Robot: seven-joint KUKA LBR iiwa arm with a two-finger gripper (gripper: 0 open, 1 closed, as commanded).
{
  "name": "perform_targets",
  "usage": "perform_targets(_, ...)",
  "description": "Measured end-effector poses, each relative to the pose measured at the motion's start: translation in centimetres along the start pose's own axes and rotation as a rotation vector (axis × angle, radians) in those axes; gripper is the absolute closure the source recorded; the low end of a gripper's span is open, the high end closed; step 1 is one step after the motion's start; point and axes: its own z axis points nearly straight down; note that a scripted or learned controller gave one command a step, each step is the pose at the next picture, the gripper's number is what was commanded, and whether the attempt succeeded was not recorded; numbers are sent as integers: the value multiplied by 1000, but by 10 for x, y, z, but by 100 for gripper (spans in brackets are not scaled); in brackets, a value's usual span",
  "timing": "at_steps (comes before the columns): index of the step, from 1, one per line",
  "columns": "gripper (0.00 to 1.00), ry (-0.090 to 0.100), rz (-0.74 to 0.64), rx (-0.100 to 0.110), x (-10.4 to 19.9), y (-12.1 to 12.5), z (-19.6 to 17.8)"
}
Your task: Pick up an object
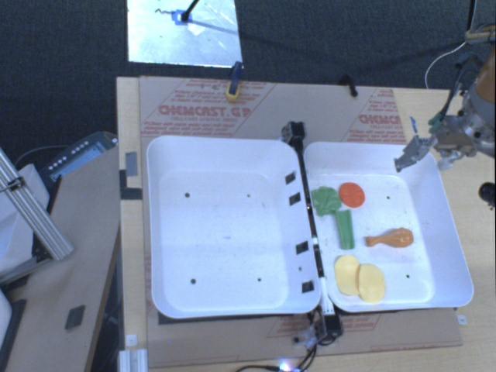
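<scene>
The right white bin (448, 231) holds several toy foods. A green broccoli piece (325, 200) and a green stalk (344, 229) lie near the bin's left wall, with a red disc (352, 194) beside them. A brown drumstick (391, 239) rests in the middle. Two yellow slices (360, 278) sit at the front. My gripper (426, 159) hangs over the bin's far right corner, up and to the right of the red disc. It is open, with nothing between its fingers.
The left white bin (225, 223) sits beside the right one, with a black divider strip (304, 208) between them. A yellow-and-blue clamp (233, 84) and a silver sheet (184, 22) are at the back. A grey device (77, 157) lies off the bench to the left.
</scene>
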Motion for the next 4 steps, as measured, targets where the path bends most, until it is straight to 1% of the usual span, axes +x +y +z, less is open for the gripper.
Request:
perform_targets(1, 0, 5, -10, 6, 92, 0, 73)
perform_targets(2, 0, 6, -12, 4, 196, -25, 85)
perform_targets(3, 100, 2, -1, -1, 188, -23, 73)
perform_targets(4, 100, 5, -8, -15, 239, -13, -57)
